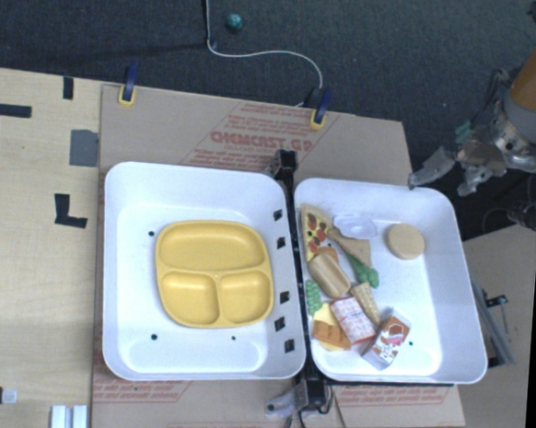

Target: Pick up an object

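Note:
The right bin (446, 296) holds a pile of toy foods: a pizza slice (315, 232), a tan bread roll (329, 275), a round tan cookie (404, 240), a pink-red box (352, 319), a small carton (387, 342), a white piece (356, 227) and a green piece (312, 299). My gripper (441, 181) hangs above the bin's far right corner, outside the pile and up-right of the cookie. Its two dark fingers are spread open, and nothing sits between them.
The left bin (127, 244) carries a yellow divided tray (214, 273). A black clip strip (288, 256) runs between the two bins. Cardboard (246, 138) lies under the bins, held by clamps at its far edge, and a white cable (262, 53) crosses the dark floor behind.

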Available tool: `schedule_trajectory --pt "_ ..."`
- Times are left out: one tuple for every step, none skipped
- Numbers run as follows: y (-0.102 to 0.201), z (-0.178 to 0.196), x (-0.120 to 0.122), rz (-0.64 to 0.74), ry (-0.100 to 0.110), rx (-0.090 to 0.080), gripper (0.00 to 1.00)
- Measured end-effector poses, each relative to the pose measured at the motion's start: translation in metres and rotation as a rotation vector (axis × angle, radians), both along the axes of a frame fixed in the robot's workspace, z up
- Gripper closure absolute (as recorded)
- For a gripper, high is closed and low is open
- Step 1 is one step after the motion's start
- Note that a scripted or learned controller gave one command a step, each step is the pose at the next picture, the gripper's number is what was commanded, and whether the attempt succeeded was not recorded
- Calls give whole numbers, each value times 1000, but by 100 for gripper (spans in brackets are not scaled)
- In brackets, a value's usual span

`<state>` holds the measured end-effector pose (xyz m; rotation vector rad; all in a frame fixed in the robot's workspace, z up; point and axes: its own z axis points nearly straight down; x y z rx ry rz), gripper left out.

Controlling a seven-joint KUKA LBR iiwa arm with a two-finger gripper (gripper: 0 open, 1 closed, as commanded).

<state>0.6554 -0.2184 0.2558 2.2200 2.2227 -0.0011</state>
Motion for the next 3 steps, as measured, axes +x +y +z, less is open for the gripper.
schedule_trajectory --pt "65 -111 -71 0 10 4 0" --pt "81 -173 -44 2 1 0 0" --pt "82 -160 -46 1 10 5 100"
